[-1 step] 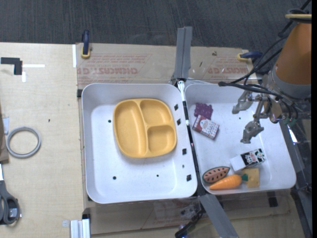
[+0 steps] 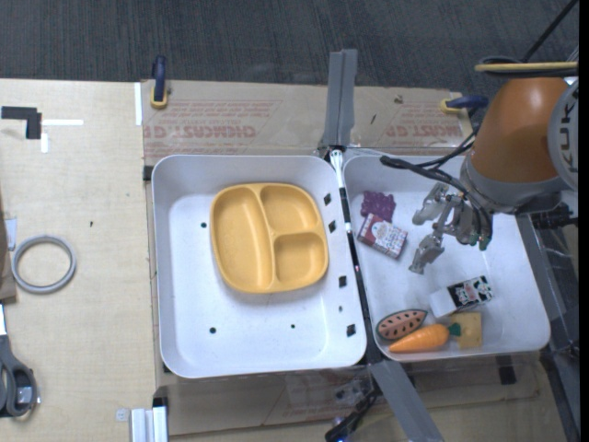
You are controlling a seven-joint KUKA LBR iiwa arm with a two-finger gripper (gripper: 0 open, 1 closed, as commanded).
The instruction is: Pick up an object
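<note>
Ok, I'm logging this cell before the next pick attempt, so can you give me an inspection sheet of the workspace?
Surface: wooden bench bearing left bin and right bin.
Job's things: carrot, purple item, small box, black-and-white carton, all in right bin.
Clutter: yellow divided plate in left bin; tape ring.
Grippers: end effector above right bin, holding nothing.
Cables: black cable near wrist.
Surroundings: dark floor.

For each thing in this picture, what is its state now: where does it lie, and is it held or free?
Yellow divided plastic plate: flat in the left white bin, free.
Small red-and-white box: lying in the right white bin, free.
Purple toy: beside the box, free.
Orange toy carrot: lying at the near wall, free.
Black-and-white carton: lying free.
Pincer: above the right bin, holding nothing.
</note>
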